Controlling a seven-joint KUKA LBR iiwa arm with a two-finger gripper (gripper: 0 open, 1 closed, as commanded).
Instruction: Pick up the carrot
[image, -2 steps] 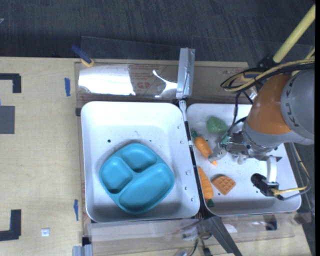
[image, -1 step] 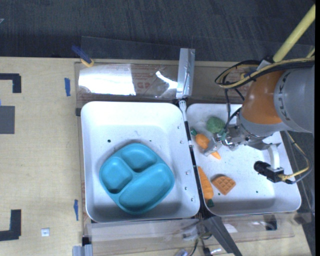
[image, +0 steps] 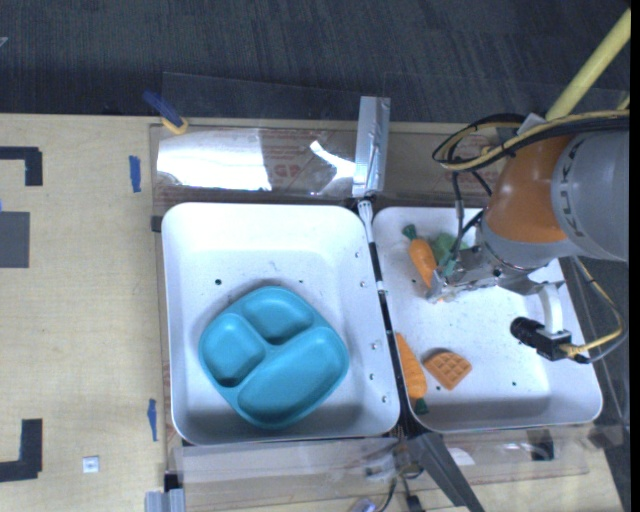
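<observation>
An orange carrot (image: 423, 260) with a green top lies in the right bin (image: 520, 395), near its far left corner. A second carrot (image: 410, 368) lies along the same bin's left wall, toward the front, green end pointing to the front. My gripper (image: 442, 284) is down in the right bin, just right of the far carrot and close against its lower end. The grey arm with its orange band (image: 528, 205) covers the bin's far right part. No carrot can be seen between the fingers.
A waffle-like orange piece (image: 447, 369) lies next to the front carrot. The left bin (image: 190, 240) holds a blue divided plate (image: 273, 352). A black connector on a cable (image: 538, 337) hangs over the right bin's right side. A metal divider (image: 371, 150) stands behind the bins.
</observation>
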